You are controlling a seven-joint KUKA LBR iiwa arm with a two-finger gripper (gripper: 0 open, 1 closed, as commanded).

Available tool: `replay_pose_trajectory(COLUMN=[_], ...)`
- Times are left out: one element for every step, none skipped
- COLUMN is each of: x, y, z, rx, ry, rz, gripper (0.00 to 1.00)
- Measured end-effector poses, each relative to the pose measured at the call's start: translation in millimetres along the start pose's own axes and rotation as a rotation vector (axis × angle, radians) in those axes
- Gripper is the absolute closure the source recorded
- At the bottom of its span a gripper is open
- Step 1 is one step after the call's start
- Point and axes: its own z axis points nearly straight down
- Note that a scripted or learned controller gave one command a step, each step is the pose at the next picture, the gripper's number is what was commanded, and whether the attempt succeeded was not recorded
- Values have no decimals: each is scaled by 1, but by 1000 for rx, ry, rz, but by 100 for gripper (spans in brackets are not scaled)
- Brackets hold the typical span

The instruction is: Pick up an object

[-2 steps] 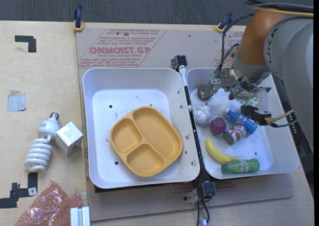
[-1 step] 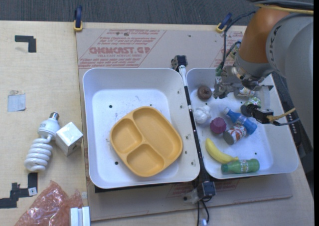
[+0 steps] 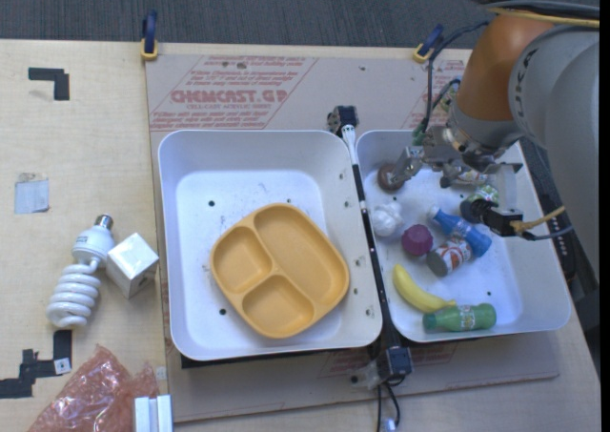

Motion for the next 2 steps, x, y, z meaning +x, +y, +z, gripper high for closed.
replay_pose_trajectory(x=[-20,-33], y=[15,15], z=[-22,-35], rx=[2,2], ry=[2,2], rz=[4,4], gripper=[0,0])
